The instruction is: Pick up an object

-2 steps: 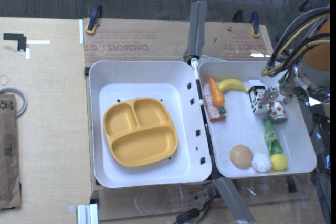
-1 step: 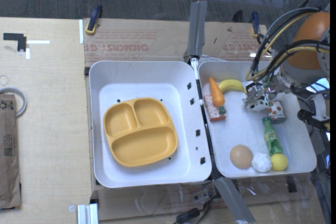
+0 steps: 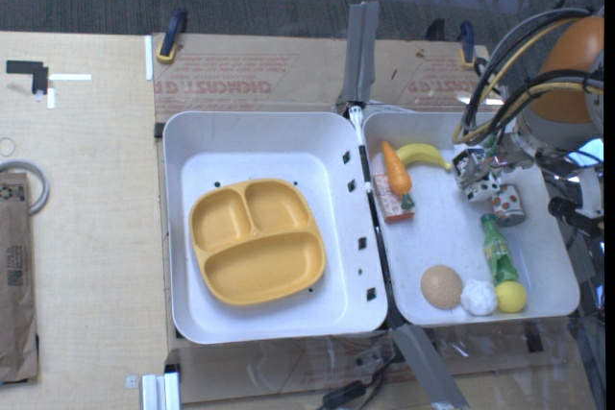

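Two bins: we see them side by side on the counter (image 3: 77, 110), the left bin (image 3: 183, 206) and the right bin (image 3: 557, 264) split by a centre wall.
Left bin: it carries just a yellow divided plate (image 3: 257, 240), lying flat and well apart from the arm's reach.
Right bin: we count a carrot (image 3: 395, 168) over a small red box (image 3: 391, 203), a banana (image 3: 424, 155) at the far side, and a green bottle (image 3: 497, 250), brown ball (image 3: 441, 286), white ball (image 3: 478, 299) and yellow ball (image 3: 511, 297) clustered near the front rim.
Gripper: the gripper (image 3: 478, 176) hangs low in the right bin, near the banana's tip and just beside a small patterned can (image 3: 506, 205).
Jaws: we cannot tell how they stand; cables and clutter hide them.
Likely aim: we judge the can or the banana the target, since the arm sits above that corner.
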You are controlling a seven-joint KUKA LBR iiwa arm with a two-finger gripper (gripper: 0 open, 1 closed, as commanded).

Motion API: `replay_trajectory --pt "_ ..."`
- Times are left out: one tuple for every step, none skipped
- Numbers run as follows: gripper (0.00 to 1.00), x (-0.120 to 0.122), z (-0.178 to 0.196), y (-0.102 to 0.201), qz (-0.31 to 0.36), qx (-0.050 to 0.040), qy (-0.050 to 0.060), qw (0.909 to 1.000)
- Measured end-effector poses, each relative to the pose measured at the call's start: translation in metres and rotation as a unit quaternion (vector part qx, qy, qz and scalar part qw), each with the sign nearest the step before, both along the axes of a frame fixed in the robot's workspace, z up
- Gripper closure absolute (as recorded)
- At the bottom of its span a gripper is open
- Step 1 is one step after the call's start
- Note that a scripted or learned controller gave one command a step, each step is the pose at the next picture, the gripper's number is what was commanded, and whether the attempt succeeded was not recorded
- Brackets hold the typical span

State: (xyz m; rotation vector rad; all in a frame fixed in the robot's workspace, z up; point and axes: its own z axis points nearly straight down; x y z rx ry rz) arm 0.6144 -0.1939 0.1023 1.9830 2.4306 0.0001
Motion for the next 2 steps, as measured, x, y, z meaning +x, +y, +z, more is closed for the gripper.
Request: replay_trajectory --pt "1.0 -0.005 0.091 0.063 0.286 -0.0003 0.001 0.9582" --pt "1.0 -0.009 0.089 0.133 0.341 0.0002 0.002 0.94"
